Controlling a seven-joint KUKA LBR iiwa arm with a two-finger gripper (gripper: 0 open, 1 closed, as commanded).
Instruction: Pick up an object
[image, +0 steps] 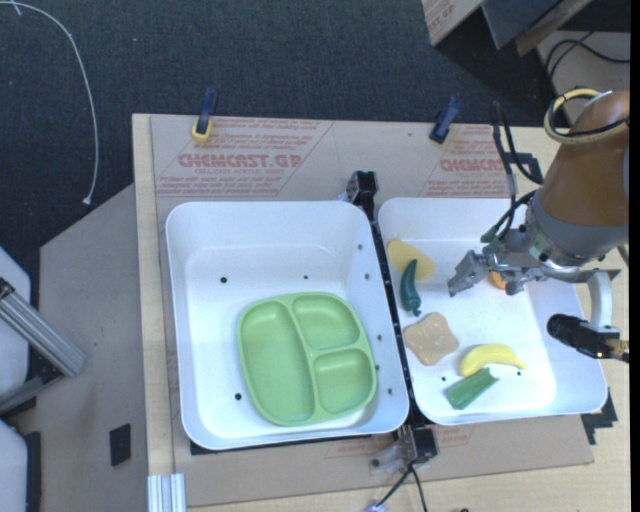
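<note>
Banana (490, 357) in right bin (560, 400), arm reaching from right, gripper (468, 275) spread, hovering near teal pepper (410, 288)

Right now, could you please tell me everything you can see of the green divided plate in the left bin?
The green plate is a pale lime tray with rounded corners, looks like matte plastic, and is split by raised ridges into three compartments: one long one on its left side and two smaller ones on its right. It lies flat on the floor of the left bin, turned slightly askew, toward the near side. It seems to touch only the bin floor.
</note>
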